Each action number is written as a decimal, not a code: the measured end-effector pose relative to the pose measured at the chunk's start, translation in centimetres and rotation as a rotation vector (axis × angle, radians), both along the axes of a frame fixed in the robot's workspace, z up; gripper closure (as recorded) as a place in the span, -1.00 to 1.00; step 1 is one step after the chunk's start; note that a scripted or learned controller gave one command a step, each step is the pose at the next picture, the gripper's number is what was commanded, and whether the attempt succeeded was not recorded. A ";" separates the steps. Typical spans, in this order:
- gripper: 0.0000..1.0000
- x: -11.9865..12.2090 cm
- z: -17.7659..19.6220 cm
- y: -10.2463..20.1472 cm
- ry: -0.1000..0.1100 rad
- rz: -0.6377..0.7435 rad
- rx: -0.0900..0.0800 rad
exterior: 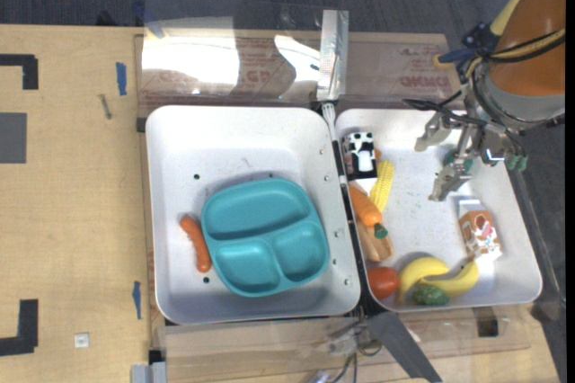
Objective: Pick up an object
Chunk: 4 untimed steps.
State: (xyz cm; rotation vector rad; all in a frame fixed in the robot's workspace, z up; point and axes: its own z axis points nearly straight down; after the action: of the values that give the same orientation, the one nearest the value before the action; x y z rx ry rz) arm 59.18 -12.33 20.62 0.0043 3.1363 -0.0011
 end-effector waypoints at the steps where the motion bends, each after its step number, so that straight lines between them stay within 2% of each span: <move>1: -1.00 -0.9 -8.8 -4.7 0.011 0.029 0.002; 2: -1.00 -6.4 -8.3 -10.2 0.001 0.073 0.000; 3: -1.00 -9.5 -11.7 -7.5 -0.008 -0.059 -0.003; 4: 1.00 -9.0 -10.3 -7.5 -0.022 -0.057 -0.006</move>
State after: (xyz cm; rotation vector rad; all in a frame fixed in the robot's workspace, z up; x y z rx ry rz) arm 50.22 -19.83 10.28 0.0925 3.1127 -0.0109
